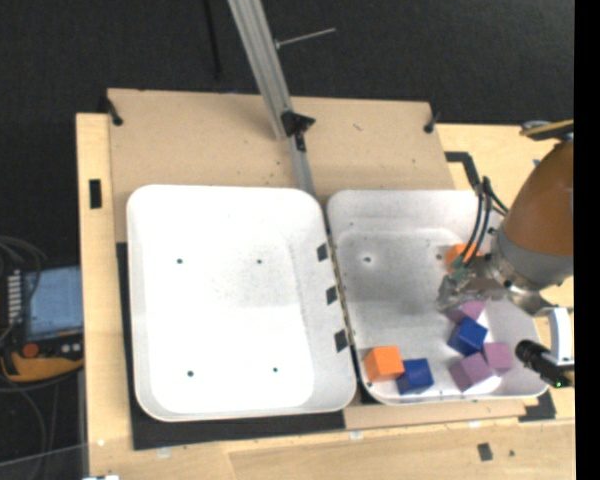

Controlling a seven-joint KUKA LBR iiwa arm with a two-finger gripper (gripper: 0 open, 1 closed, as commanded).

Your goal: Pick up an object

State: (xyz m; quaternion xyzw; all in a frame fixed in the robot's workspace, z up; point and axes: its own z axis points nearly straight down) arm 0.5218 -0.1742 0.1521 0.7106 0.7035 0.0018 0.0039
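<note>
Both bins, left bin (230,298) and right bin (400,238), smooth white plastic by the look, slightly scuffed and greyed in the middle. Bench (210,138) underneath like matt pale wood or fibreboard, unvarnished. Slanted pole (260,53) brushed metal, dull sheen. Small blocks (385,361) matt, maybe foam or painted wood, hard to tell. Arm (540,218) casing glossy-ish orange and grey.

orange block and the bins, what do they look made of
Orange block: probably foam or painted wood, going by its matte, even colour and soft edges; the view leaves it open. Bins: likely moulded plastic, white, smooth, with rounded corners and a faint sheen.
</note>
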